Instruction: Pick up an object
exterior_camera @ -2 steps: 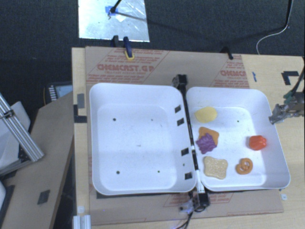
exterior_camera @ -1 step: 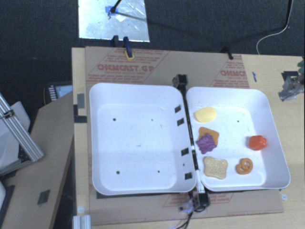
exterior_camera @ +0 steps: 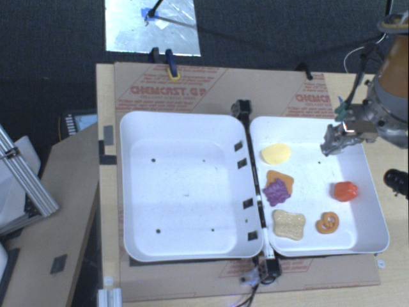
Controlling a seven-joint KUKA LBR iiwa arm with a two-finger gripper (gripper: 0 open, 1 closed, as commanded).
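Observation:
The right bin (exterior_camera: pixel 364 171) holds several small objects: a yellow oval piece (exterior_camera: pixel 276 153), an orange piece (exterior_camera: pixel 283 178) partly under a purple cluster (exterior_camera: pixel 276 192), a beige cracker-like piece (exterior_camera: pixel 289 224), an orange pretzel shape (exterior_camera: pixel 328 222) and a red tomato-like piece (exterior_camera: pixel 345 191). My gripper (exterior_camera: pixel 332 144) hangs over the upper right part of this bin, above and to the right of the yellow piece and up from the red one. Nothing shows between its fingers.
The left bin (exterior_camera: pixel 185 184) lies beside the right one, with a black hinge strip (exterior_camera: pixel 250 178) between them. Both rest on a cardboard sheet (exterior_camera: pixel 192 88). A shiny foil square (exterior_camera: pixel 152 16) lies at the back, and metal framing (exterior_camera: pixel 22 178) stands at far left.

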